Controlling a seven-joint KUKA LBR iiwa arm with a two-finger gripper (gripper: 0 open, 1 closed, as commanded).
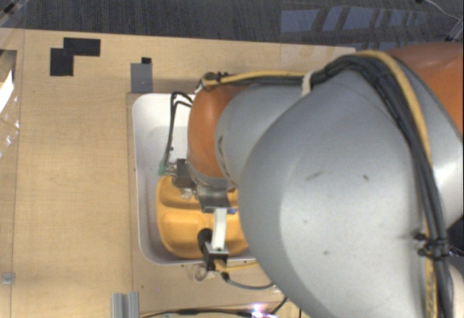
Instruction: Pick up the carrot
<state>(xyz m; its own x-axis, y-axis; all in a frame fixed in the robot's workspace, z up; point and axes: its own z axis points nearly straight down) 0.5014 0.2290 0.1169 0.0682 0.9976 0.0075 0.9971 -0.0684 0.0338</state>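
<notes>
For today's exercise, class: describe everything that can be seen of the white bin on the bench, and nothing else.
The white bin is a shallow tray with rounded corners and a smooth, slightly glossy surface that looks like plastic. It sits in a recess in the light wooden bench. Its left wall, near-left corner and part of its floor show; the rest is covered by the grey arm reaching over it. Yellow-orange rounded objects lie in its near part, against the left wall. A thin black cable hangs above its far part.

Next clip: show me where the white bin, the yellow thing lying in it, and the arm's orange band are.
white bin (148, 164): camera view, on its bare left inner wall.
yellow thing (177, 226): camera view, on its lower left bulge.
orange band (203, 128): camera view, on the rounded left side above the wrist.
</notes>
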